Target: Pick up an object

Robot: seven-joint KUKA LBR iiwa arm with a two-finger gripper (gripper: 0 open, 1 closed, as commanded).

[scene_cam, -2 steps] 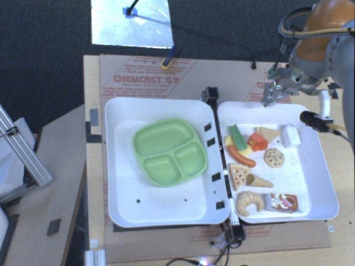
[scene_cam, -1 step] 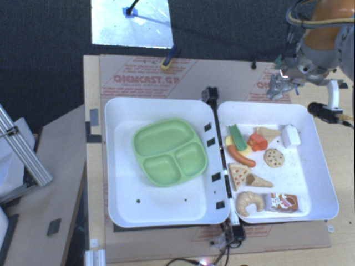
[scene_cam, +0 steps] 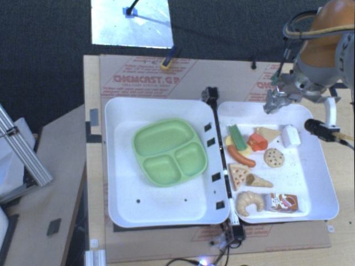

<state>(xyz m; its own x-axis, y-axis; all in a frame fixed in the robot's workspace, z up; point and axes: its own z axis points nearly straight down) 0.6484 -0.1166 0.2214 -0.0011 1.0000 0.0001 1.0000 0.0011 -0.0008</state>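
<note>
gripper: hanging over the far rim of the right bin, at its back edge; fingers pointing down, too small and blurred here, can't tell whether they are spread or closed; nothing showing between them
arm: reaching in from the right, orange band sitting above the grey wrist, up and right of the gripper
right bin: lying below and in front of the gripper, carrying all the toy food
cheese wedge: pale piece, closest item, sitting just in front of the gripper
red piece: lying touching the cheese wedge, slightly left of under the gripper
green stick: lying slanted, left of and nearer the camera than the gripper, by the bin divider
sausage: orange-red, lying just past the green stick, further from the gripper
white block: sitting right of and in front of the gripper, near the bin's right wall
cookie: round with dark chips, resting mid-bin, straight in front of the gripper
pizza slice: lying beyond the sausage, well away from the gripper
cone: lying beside the pizza slice
croissant: sitting at the near end, far from the gripper
brown packet: lying next to the croissant, also far
left bin: lying well left of the gripper
green tray: three compartments, resting in the left bin, well apart from the gripper
</note>
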